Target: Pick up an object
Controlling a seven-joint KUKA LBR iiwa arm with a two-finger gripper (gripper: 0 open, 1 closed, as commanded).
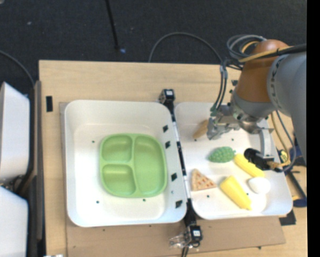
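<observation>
My gripper [215,131] hangs low over the back left part of the right bin [277,208]. A tan, bread-like piece [201,128] lies just to its left, partly hidden by the gripper body. A green bumpy piece [222,155] sits just in front of the gripper. Further forward lie a pizza slice [203,181], a yellow banana [248,166], a fat yellow piece [235,192] and a white egg [259,186]. I see nothing held.
The left bin [80,197] holds a green divided plate [133,165]. A black-clipped divider [176,154] runs between the two bins. The arm [261,84] comes in from the right above the right bin's back edge.
</observation>
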